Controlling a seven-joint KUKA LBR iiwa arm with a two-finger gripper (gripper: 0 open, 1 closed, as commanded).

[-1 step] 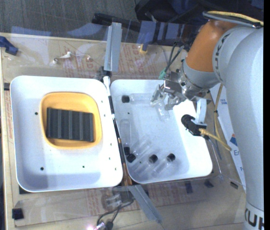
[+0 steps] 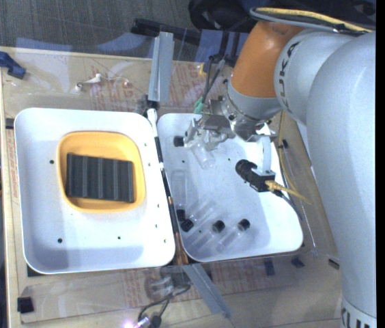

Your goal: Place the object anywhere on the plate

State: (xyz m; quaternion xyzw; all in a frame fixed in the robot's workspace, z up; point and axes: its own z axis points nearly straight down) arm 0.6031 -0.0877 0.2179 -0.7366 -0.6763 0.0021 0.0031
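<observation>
Where the frame's left half begins, we see a shallow left bin (image 2: 29, 183) of smooth white plastic with rounded corners. A glossy yellow plate (image 2: 100, 144) sits in it, shaped as a rounded square with a raised rim. On the plate lies a dark grey ribbed block (image 2: 100, 178), the task's thing as far as we can judge. It is rectangular and matte, with parallel ridges running top to bottom, and it lies flat inside the rim, toward the plate's lower edge.

To the right, touching side to side, is the right bin (image 2: 274, 217), made of the same white plastic. Several clear pieces (image 2: 203, 210) lie across its floor, so transparent that we can hardly trace their outlines. Small black caps (image 2: 218, 225) mark them near the lower edge, and another black dot (image 2: 178, 141) sits at the upper left corner.

The gripper (image 2: 206, 134) hangs over that upper left part of the right bin, well apart from the plate. It is a tangle of pale metal and clear parts against the white floor. We cannot tell how wide it stands, nor whether it has hold of anything.

Behind it the orange band (image 2: 264, 57) and the smooth grey arm (image 2: 315, 80) cover the upper right of the frame. A metal bar (image 2: 160, 67) stands on the wooden bench (image 2: 76, 80) above the seam between the bins.
</observation>
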